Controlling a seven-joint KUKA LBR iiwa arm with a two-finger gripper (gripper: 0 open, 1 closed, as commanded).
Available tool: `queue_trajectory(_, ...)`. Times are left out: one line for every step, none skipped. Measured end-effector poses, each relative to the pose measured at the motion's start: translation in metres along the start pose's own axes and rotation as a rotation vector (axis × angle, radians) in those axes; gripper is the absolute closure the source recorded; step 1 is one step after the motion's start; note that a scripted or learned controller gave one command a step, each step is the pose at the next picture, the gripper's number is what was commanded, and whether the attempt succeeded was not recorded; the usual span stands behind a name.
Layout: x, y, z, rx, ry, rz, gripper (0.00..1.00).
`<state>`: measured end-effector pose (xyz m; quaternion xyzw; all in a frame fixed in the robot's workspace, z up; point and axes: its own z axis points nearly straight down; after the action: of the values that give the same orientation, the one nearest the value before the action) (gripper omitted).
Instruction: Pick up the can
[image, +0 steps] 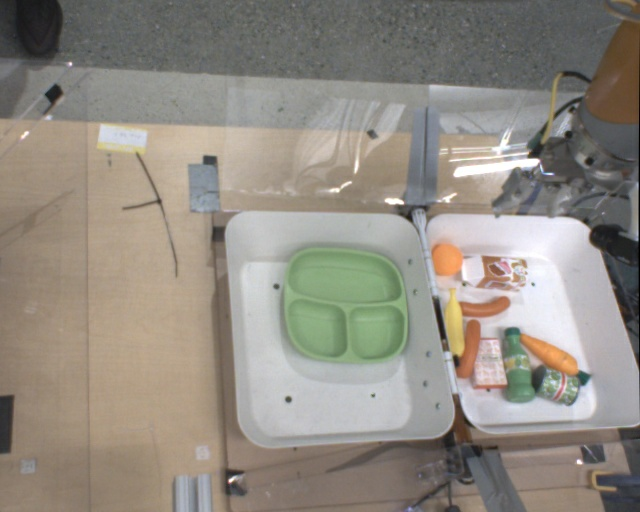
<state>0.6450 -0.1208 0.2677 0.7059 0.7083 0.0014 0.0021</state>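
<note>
Two bins on bench; we see can (557, 385) near right bin's (585, 240) front right corner. Gripper (520, 190) above back edge; we cannot tell its state.

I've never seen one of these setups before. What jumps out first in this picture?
The pale green three-compartment plastic tray lies alone in the middle of the left shallow white bin. The right shallow white bin holds a cluster of toy food, with the small dark green can on its side near the front right corner beside a green bottle.
</note>
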Motion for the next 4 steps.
queue_trajectory(-0.014,-0.074,0.111,0.003,0.0,0.167,0.0)
queue_trajectory(-0.039,-0.014,0.156,-0.025,-0.002,0.193,0.0)
queue_trajectory(-0.085,-0.014,0.16,-0.031,-0.004,0.219,0.0)
queue_trajectory(-0.082,-0.032,0.16,-0.034,-0.001,0.4,0.0)
